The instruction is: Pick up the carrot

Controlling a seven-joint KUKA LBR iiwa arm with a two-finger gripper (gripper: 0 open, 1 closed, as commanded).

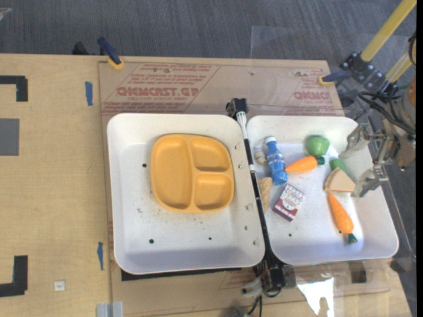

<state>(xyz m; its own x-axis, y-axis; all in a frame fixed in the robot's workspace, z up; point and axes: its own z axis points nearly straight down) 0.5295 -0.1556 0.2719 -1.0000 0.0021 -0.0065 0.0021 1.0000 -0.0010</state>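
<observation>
Two orange carrots lie in the right bin (pixel 386 240). One carrot (pixel 301 165) rests near the middle, beside a green round fruit (pixel 317 144). The other carrot (pixel 342 215), with a green tip, lies lengthwise toward the bin's right front. My gripper (pixel 361 163) hovers over the bin's right side, open, its two metal fingers (pixel 354 140) spread front to back. A tan wedge (pixel 341 182) and a small green piece (pixel 336 166) sit just left of the fingers. Nothing is held between them.
A blue bottle (pixel 273 159), a maroon packet (pixel 289 201) and a beige cracker-like piece (pixel 265 189) lie in the right bin's left half. A yellow divided plate (pixel 192 173) sits in the left bin (pixel 125 230). Cables and a yellow bar (pixel 390 22) stand at the far right.
</observation>
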